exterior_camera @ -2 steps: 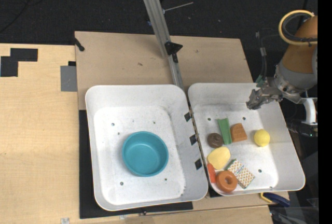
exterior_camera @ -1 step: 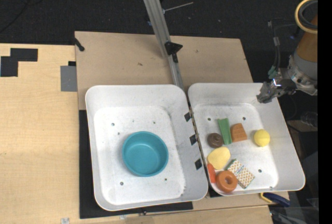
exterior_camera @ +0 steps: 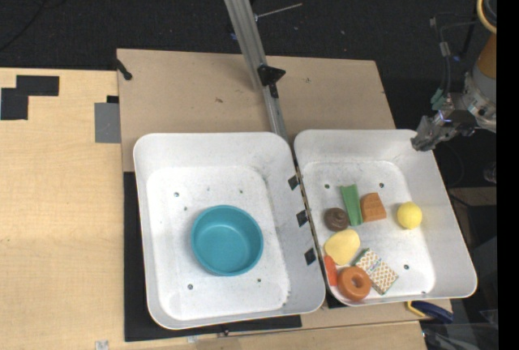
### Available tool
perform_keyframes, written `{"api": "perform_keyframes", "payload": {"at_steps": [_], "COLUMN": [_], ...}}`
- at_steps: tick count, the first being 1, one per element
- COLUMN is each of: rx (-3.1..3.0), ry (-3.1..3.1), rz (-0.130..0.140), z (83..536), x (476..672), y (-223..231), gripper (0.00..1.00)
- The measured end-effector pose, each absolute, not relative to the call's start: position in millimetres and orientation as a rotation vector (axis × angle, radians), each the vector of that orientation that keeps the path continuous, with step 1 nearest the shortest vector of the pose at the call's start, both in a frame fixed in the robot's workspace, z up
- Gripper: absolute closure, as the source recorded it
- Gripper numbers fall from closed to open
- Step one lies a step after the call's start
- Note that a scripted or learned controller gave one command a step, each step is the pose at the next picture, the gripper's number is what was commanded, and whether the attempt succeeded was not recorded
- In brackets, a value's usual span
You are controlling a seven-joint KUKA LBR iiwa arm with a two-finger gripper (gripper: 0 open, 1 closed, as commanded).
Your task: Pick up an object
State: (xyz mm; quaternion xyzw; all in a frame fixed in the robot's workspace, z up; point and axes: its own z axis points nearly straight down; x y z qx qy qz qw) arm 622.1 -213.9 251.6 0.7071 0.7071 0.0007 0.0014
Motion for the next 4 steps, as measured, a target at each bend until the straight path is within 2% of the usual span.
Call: {"api": "perform_keyframes", "payload": {"at_steps": [1, 2, 3, 4], "rx": [2.218, 2.219, 2.218, 2.219], "ry": [2.225, 2.226, 2.225, 2.226], "rz": [0.001, 0.000, 0.000, -0.001], "z": [253, 239, 243, 230], "x": [604.8, 598.5, 595.6, 584.4], "y": [-161, -109, -65, -12], "gripper": [1.00, 1.00, 1.00, 1.00]}}
